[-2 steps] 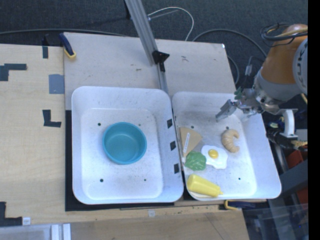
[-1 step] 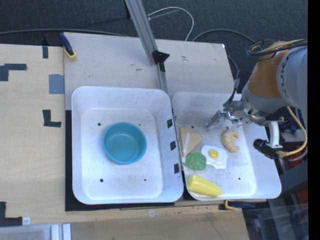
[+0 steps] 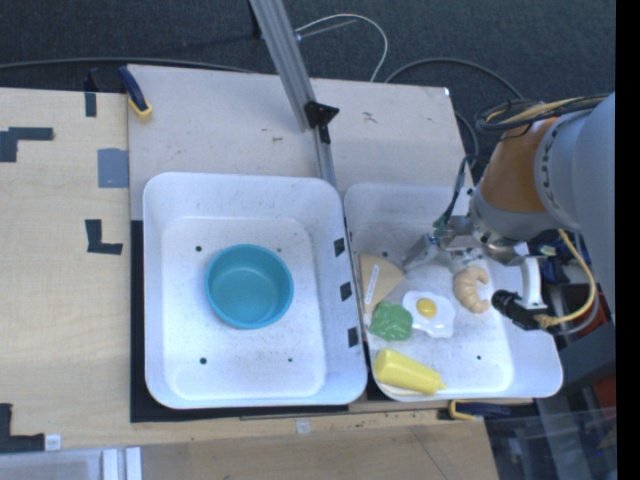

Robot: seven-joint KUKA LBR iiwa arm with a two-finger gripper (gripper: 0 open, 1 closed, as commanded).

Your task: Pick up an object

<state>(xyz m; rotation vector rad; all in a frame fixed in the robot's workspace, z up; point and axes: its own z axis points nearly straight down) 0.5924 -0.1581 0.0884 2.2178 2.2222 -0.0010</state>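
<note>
In the right bin (image 3: 500, 368), the tool (image 3: 447, 251) hangs low just beside the croissant (image 3: 472, 288), likely lining up a grasp; whether it is apart or together I cannot tell. Fried egg (image 3: 430, 311), lettuce (image 3: 391, 321), cheese wedge (image 3: 379, 278) and corn cob (image 3: 407, 372) cluster nearby.

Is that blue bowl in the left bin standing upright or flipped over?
Upright. The blue bowl shows its open mouth and inner floor to the camera, with nothing visible inside.
</note>
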